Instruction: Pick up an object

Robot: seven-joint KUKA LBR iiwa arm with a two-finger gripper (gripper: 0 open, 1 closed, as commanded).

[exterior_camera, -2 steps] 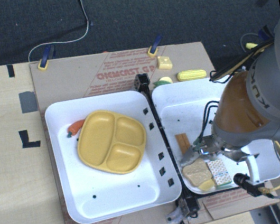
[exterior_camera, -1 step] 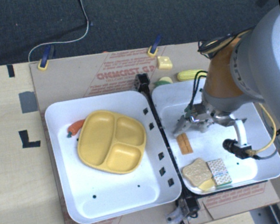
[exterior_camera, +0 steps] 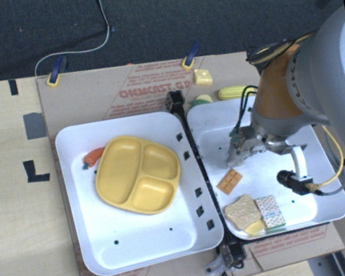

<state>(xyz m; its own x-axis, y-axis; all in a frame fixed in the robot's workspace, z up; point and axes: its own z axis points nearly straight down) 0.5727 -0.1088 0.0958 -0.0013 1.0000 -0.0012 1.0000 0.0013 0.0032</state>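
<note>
Hovering tool [exterior_camera: 237, 151] in right bin [exterior_camera: 330, 205], just above waffle piece [exterior_camera: 229, 181]

Grey arm [exterior_camera: 330, 73] with an orange band [exterior_camera: 274, 86] and black and yellow cables.

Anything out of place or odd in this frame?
Yes: a yellow block, a corn cob and a greenish item lie outside the bins, behind the right bin. An orange item sits partly under the yellow tray.
</note>
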